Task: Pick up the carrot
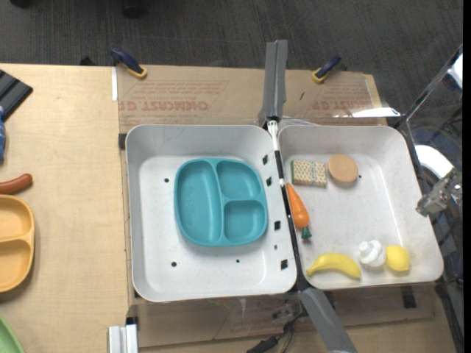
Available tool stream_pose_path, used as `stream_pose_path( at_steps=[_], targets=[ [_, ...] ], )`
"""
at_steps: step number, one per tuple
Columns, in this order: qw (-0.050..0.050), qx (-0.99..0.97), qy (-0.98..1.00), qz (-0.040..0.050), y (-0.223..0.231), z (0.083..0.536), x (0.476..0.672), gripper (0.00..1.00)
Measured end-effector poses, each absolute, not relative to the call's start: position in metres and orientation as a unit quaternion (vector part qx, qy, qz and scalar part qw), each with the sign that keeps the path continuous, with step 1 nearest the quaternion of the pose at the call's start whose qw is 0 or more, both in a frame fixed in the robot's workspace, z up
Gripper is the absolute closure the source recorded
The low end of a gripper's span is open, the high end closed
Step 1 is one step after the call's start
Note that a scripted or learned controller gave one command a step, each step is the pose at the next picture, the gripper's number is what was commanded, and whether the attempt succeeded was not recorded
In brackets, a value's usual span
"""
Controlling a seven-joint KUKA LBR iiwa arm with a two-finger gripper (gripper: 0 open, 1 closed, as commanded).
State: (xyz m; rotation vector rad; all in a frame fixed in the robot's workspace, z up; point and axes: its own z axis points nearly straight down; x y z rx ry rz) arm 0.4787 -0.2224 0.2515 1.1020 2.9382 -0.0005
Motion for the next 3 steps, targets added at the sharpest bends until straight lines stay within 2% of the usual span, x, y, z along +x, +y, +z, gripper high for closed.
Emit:
stream_pose_path(
  at_steps=[1, 2, 3],
  targets=[
    [0.001, 0.296, 0.955, 0.0002, -0.199, 0.199, 0.479, 1.00],
    [0.002, 0.290, 0.957, -0.0002, -0.218, 0.269, 0.479, 1.00],
    [0.001, 0.215, 0.977, 0.0002, -0.190, 0.213, 0.479, 1.00]
  ],
)
